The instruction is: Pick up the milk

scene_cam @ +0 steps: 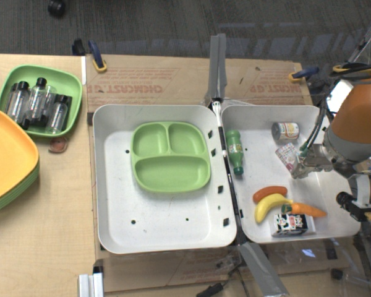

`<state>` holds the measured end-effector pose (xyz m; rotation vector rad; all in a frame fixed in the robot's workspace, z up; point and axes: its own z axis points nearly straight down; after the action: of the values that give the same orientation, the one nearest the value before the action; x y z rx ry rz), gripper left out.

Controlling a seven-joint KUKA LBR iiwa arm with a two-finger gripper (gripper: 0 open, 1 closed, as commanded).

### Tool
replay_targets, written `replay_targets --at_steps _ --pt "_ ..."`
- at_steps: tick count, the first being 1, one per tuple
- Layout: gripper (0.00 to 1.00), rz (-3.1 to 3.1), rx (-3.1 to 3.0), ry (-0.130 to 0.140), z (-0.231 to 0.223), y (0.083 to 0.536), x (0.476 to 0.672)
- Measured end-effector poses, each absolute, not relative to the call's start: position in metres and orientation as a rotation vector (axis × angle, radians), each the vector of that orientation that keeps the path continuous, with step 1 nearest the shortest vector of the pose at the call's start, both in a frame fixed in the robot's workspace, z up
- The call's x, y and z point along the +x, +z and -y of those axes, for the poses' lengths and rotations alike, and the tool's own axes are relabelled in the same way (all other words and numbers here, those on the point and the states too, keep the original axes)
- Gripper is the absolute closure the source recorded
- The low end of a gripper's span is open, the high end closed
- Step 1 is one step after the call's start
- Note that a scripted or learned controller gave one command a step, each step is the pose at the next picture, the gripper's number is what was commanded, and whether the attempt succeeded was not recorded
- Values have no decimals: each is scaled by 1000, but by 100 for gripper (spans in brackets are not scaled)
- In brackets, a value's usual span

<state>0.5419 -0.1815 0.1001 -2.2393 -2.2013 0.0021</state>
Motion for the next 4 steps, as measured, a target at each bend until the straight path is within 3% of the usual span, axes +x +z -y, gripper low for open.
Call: replay_targets --at_steps 1,2,3,4 --pt "100 1759 -2604 4 172 162 609" --pt "100 2428 -1996 2 129 130 659" --pt "0 2428 -1996 2 129 130 659" --pt "0 2679 -1640 -2 170 92 614"
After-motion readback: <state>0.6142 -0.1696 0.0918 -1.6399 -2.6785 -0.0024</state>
